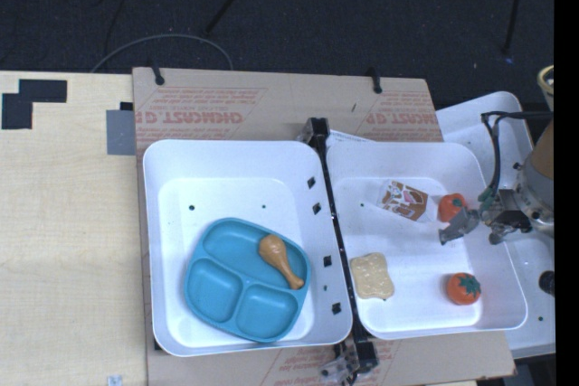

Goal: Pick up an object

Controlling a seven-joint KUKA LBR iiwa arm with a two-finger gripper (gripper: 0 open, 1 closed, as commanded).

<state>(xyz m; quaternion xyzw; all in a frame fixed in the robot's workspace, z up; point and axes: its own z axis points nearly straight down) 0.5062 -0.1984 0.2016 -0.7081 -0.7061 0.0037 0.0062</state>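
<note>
Your gripper (477, 226), fingers spread and holding nothing, hangs just beside the upper tomato (450, 207): descending here, one finger may knock it aside toward the brown packet (404, 200).

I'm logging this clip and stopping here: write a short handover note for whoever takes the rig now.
Gripper: fingers spread open, holding nothing, low at the right bin's right side, beside the upper tomato.
Right bin: upper tomato, lower tomato, brown-and-white packet, pale cracker-like piece.
Left bin: blue divided tray with a drumstick on it.
Done: nothing lifted.
Left: close on one object and lift; the upper tomato looks nearest.
</note>
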